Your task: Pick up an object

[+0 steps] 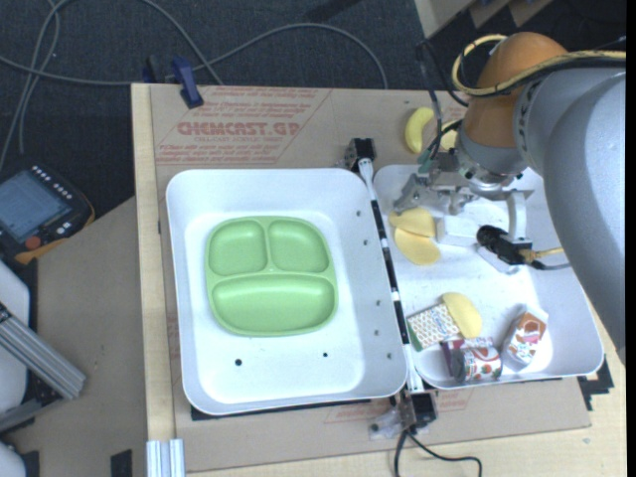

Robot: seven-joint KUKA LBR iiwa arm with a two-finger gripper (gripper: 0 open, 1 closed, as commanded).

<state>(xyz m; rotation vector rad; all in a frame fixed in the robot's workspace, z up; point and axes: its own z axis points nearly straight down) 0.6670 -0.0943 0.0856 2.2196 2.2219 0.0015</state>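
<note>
My gripper hangs low over the back left part of the right bin, with the orange-banded wrist above it. Just in front of it and slightly left lies a pale yellow wedge-shaped object, close to the gripper; whether they touch is unclear. Nearer the front of the same bin lie a yellow oval object, a checkered packet, a red-and-white can and a small printed cup.
The left bin holds a green divided plate. Another yellow object lies on the bench behind the right bin. The bins' shared rims with black clips run just left of the gripper.
</note>
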